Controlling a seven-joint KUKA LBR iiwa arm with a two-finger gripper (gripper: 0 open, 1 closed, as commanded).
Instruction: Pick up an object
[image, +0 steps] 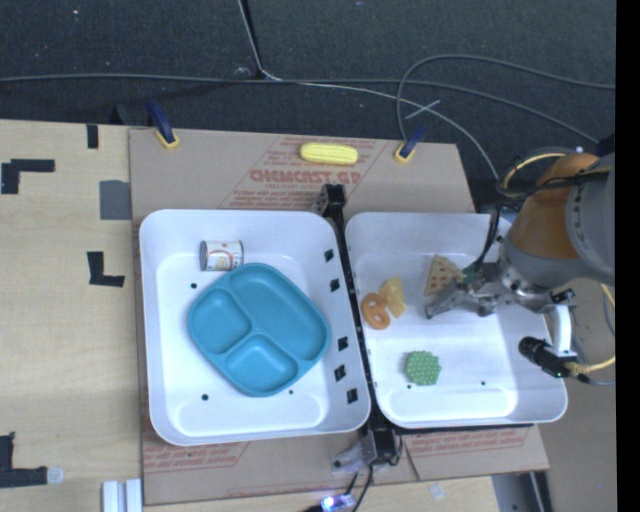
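Broadly, the left bin (160, 300) holds a blue tray (258, 328) and a small can (221, 256), while the right bin (500, 385) holds the arm (560, 225), a tan wedge (441, 273), a green ball (423, 367), a yellow piece (393, 295) and an orange ring (376, 312). The gripper (440, 303) sits low just below the wedge, holding nothing I can see, and whether it is open I cannot tell. The wedge, the likely target, looks light and stiff, best pinched across its flat faces, though its lower edge blurs into the gripper.
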